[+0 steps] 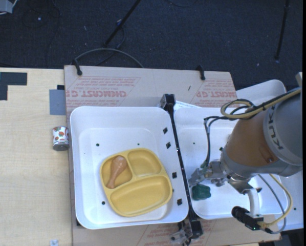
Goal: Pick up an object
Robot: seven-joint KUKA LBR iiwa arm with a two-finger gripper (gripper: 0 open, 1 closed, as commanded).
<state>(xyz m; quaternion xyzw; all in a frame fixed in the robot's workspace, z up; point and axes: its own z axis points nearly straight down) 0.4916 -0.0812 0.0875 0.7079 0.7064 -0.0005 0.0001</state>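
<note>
A small green object (200, 192) lies in the right bin (214, 211), near its left wall and front edge. My gripper (199, 179) hangs just above and touching or nearly touching the green object's top; I cannot tell whether it grips it. The orange-banded wrist (247, 147) covers the middle of the right bin. In the left bin (91, 122) sits a yellow divided plate (143, 193) with an orange-tan toy drumstick (116, 170) in its upper left compartment.
A black divider (176, 152) runs between the two bins. A small patterned can (60, 138) lies on the wooden bench left of the left bin. Cables (276, 204) loop off the arm over the right bin's front right corner.
</note>
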